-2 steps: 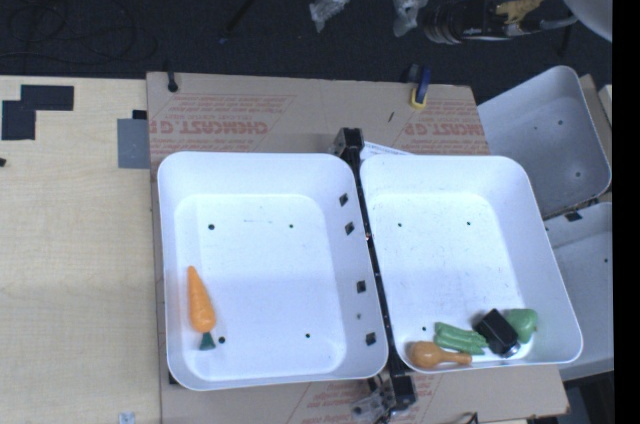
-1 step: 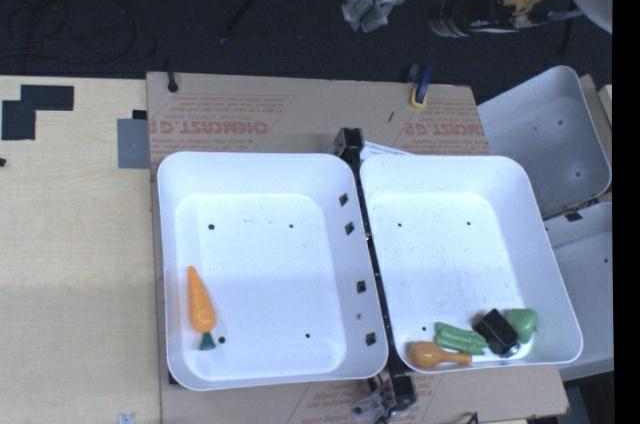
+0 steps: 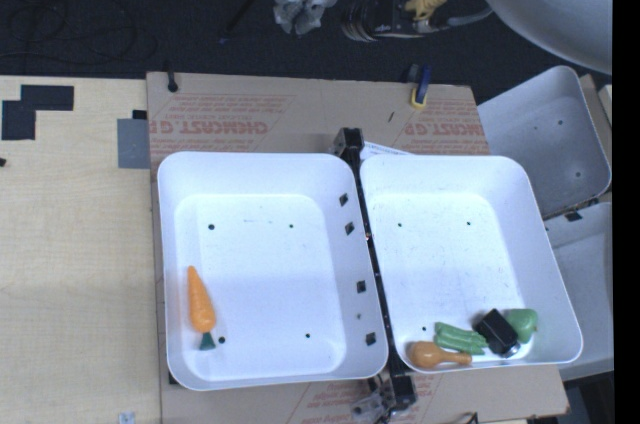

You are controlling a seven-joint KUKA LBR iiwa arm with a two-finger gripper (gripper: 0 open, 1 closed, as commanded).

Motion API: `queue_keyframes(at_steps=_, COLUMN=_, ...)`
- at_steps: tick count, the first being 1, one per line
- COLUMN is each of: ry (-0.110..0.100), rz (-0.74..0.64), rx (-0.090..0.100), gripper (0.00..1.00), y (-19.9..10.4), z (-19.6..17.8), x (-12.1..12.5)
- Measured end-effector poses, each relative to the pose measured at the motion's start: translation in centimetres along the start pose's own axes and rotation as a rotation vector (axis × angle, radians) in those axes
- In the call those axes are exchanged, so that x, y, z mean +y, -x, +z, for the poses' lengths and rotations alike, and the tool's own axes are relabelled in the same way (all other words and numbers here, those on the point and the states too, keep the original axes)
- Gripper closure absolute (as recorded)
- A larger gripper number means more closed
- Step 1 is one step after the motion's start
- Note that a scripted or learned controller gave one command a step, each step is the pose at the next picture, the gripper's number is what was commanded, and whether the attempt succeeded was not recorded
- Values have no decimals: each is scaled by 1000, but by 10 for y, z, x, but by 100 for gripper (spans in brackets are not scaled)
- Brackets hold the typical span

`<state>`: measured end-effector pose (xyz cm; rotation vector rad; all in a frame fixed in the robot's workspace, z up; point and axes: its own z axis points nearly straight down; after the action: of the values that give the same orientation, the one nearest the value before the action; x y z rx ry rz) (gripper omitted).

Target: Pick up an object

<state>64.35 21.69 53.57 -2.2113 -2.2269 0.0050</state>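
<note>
- Gripper hangs high beyond the bins' far edge, grasping nothing — whether it is released or clenched, cannot tell.
- Step judged: pre-approach, no target engaged.
- Carrot lies well below and left of it, in the left bin, near corner.
- Orange pear-shaped toy, green pod, black block cluster in the right bin — far below-right.
- Next move needs travel over one bin, then descent onto a single item; the carrot looks easiest.
</note>
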Motion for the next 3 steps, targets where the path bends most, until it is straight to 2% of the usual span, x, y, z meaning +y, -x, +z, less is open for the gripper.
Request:
queue_keyframes(at_steps=1, ry=-4, rz=13, rx=-4, gripper=100, y=73, z=32, x=0)
queue_keyframes(at_steps=2, ry=2, rz=-1, rx=1, gripper=100, y=-8, z=13, x=-3)
queue_keyframes(at_steps=3, ry=-7, rz=17, rx=-6, gripper=100, y=103, z=83, x=0)
